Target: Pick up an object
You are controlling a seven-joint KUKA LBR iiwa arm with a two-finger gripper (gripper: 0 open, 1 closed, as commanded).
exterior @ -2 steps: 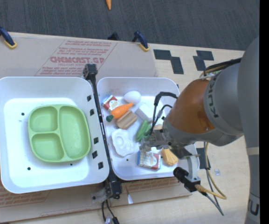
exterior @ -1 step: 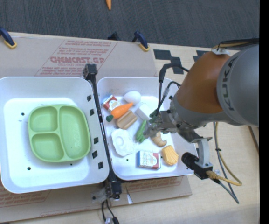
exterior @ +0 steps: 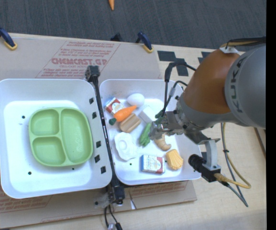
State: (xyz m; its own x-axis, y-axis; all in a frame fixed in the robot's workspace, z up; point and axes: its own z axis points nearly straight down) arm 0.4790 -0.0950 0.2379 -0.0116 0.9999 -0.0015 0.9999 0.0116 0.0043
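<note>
The right bin (exterior: 128, 86) holds several toy foods: a white egg (exterior: 136, 99), an orange carrot (exterior: 125, 113), a brown sausage (exterior: 130, 123), a green pea pod (exterior: 145, 134), a fried egg (exterior: 125, 145), a red-and-white carton (exterior: 152, 164), a yellow corn piece (exterior: 174, 159) and a tan croissant-like piece (exterior: 162, 143). A small red-and-white box (exterior: 112, 104) lies by the carrot. My gripper (exterior: 160, 129) hangs low over the bin's right part, just right of the pea pod and above the tan piece. The wrist hides its fingertips.
The left bin (exterior: 13, 176) carries a green three-compartment plate (exterior: 60, 136). Black clips (exterior: 93, 73) join the bins along the middle. Cardboard lies under both bins, held by blue-and-yellow clamps (exterior: 144, 40). A small orange item (exterior: 111, 2) rests on the dark floor beyond.
</note>
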